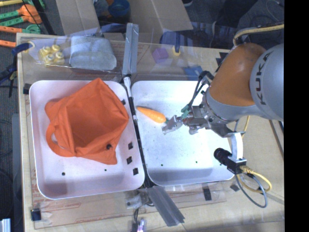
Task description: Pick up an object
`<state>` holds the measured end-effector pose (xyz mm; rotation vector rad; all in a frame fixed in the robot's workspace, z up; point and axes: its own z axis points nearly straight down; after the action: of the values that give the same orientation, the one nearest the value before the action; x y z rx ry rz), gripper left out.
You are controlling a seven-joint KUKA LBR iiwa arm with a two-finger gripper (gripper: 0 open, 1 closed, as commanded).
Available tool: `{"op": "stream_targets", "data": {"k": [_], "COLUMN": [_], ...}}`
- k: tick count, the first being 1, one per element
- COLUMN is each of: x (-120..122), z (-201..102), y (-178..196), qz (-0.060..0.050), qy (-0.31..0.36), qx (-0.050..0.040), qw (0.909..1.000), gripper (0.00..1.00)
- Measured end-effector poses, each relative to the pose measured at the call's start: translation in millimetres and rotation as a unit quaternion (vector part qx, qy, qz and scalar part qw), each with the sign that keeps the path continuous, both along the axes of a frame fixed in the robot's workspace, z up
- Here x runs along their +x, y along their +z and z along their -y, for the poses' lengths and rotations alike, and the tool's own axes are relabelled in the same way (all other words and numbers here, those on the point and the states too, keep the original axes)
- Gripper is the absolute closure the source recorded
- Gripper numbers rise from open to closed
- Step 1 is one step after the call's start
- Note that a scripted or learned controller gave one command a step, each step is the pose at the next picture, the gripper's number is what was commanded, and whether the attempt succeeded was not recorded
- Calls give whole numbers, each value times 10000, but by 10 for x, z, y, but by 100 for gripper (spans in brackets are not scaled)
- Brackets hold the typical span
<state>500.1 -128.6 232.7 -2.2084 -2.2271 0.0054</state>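
Two bins; carrot [151, 114] lies in right bin [193, 170], upper left, near divider. Gripper [170, 124] just beside carrot's right end, holding nothing; finger gap — we can't tell. We judge carrot light, stiff, smooth, prone to roll; grasp across mid-body.

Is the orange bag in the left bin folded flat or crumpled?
Crumpled: the orange bag lies bunched with uneven creases in the left bin.
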Motion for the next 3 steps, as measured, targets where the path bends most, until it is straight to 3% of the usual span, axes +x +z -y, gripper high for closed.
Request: {"op": "stream_targets", "data": {"k": [1,2,3], "x": [655,1039,1138], "z": [70,109,267], "y": [-445,-996,-1415], "qz": [15,12,7], "qy": [846,235,791], "qx": [-3,-7,5], "qw": [9964,9997,9969], "gripper": [0,0,0]}}
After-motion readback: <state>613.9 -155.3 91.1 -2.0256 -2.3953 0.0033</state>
